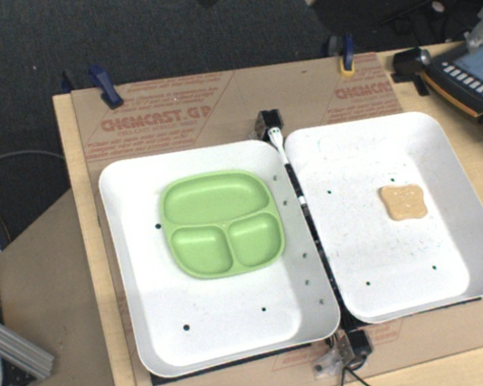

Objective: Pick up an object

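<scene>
A small flat tan object (403,202), shaped like a slice of toast, lies in the right white bin (336,153), toward its right side. A light green divided plate (222,223) with three compartments rests in the left white bin (149,295), in its upper half.
The two bins sit side by side on a brown board (209,106) held by clamps at the back edge. A dark device (467,86) lies at the right edge of the bench. Cables run at the front between the bins.
</scene>
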Robot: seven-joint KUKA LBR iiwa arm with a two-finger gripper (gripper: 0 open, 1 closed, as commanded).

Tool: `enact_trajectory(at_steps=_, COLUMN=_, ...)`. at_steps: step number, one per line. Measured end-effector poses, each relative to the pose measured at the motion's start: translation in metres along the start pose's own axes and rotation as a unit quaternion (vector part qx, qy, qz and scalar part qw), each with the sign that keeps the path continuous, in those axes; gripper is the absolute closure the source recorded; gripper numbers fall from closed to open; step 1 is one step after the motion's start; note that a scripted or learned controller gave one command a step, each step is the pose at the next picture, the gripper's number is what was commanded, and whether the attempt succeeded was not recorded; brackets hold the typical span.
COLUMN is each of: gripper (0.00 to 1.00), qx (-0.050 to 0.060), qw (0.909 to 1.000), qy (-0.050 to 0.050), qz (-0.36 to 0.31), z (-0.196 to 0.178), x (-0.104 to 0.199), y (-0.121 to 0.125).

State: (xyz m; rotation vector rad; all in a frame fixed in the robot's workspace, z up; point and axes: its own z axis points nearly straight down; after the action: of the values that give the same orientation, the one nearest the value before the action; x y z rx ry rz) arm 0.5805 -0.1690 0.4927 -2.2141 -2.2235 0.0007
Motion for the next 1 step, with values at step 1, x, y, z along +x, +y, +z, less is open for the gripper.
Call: enact_trajectory(at_steps=1, gripper=0.0, qx=0.0, qw=1.0, qy=0.0, qz=0.0, z=0.0264, x=0.0468, y=-0.0314)
